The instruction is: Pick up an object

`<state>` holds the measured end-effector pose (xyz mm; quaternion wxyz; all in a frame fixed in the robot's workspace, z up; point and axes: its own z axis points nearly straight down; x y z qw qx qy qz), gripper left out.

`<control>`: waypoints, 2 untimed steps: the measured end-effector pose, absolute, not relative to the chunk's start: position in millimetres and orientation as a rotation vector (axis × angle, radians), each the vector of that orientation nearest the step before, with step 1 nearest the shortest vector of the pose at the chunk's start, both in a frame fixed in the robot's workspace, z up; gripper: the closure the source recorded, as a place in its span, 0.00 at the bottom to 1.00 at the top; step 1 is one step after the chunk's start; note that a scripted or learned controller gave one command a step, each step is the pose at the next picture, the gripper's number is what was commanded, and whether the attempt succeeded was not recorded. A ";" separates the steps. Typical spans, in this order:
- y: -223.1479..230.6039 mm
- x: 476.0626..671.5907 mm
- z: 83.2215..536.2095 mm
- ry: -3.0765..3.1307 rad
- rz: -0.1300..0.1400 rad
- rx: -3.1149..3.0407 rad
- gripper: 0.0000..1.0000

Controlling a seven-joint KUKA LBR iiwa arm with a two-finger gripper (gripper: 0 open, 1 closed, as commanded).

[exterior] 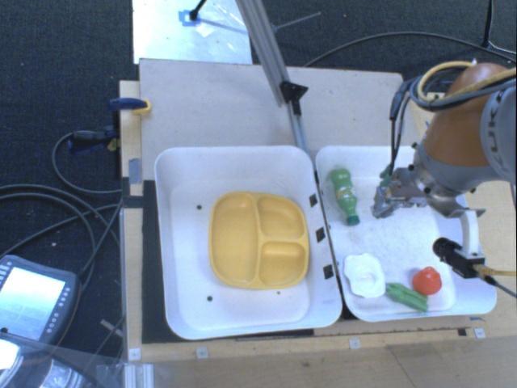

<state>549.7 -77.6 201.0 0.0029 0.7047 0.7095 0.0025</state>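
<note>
Grey KUKA arm [493, 128], rounded casing, smooth matte finish. Broad orange band [464, 132] above wrist, domed, glossy highlight on top. Black and yellow cables [428, 83] looped over the band, black ones dropping down along the wrist side. Wrist section light grey, flanged. Tool [389, 202] metallic grey, small, boxy, blurred detail at the tip. Black cylindrical module [452, 255] hung off a white bracket [471, 234] below the wrist, thin yellow lead trailing from its end. No legible markings or screws at this resolution.
</note>
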 end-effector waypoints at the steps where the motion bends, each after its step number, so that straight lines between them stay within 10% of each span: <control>1: -68.7 552.7 249.2 2.225 0.008 2.210 1.00; 2: -24.3 570.7 248.8 2.232 0.006 2.209 1.00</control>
